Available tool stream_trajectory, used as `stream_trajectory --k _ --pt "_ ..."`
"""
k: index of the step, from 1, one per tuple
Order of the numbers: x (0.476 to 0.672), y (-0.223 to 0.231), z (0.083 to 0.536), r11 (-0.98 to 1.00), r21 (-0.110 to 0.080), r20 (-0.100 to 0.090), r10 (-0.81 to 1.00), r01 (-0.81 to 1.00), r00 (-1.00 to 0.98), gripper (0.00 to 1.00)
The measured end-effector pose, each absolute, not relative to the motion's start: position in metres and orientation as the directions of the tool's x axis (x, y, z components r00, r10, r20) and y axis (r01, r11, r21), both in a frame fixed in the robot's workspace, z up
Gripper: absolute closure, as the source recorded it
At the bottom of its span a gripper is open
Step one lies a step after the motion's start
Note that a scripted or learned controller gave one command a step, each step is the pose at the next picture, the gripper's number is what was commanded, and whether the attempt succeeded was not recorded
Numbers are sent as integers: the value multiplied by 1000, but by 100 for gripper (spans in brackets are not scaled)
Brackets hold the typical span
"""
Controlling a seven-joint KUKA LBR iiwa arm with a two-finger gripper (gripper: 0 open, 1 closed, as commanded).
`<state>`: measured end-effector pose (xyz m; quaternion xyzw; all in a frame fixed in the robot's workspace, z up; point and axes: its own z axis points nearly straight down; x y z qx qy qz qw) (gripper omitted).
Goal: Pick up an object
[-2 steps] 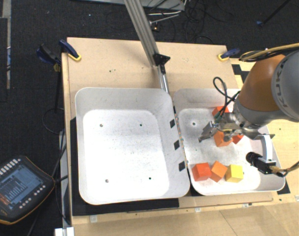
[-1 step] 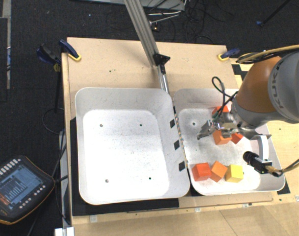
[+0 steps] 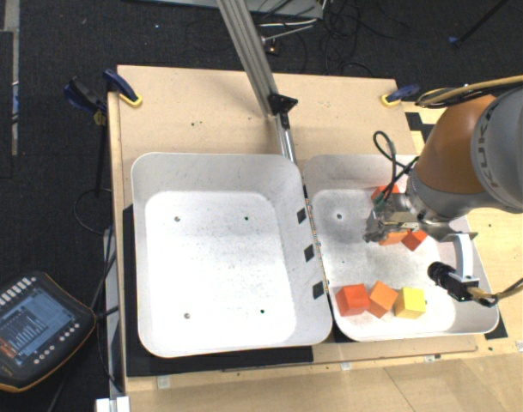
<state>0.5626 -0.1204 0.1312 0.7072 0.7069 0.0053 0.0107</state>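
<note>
Two white bins sitting on table [image 3: 347,93]. Right bin [image 3: 347,209] holding three blocks in a row: red-orange [image 3: 354,299], orange [image 3: 383,298], yellow [image 3: 410,302]. End effector [image 3: 383,230] hovering over more orange pieces [image 3: 413,240]; finger state cannot tell.

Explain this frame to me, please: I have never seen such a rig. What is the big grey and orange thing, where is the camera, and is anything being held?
The camera sits above the bench, looking down at a slant. The grey and orange shape is a robot arm reaching in from the right. Its gripper is low inside the right bin, beside an orange block; whether it holds anything cannot be told. Three more blocks lie in a row near that bin's front edge: a red-orange one, an orange one and a yellow one. The left bin is next to it.
</note>
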Motion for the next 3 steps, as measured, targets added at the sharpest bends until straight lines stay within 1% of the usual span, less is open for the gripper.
stream_trajectory --k 1,3 --pt "567 -114 192 4 7 -2 1000 1000 -4 100" --pt "571 -114 278 4 6 -2 1000 1000 -4 100"
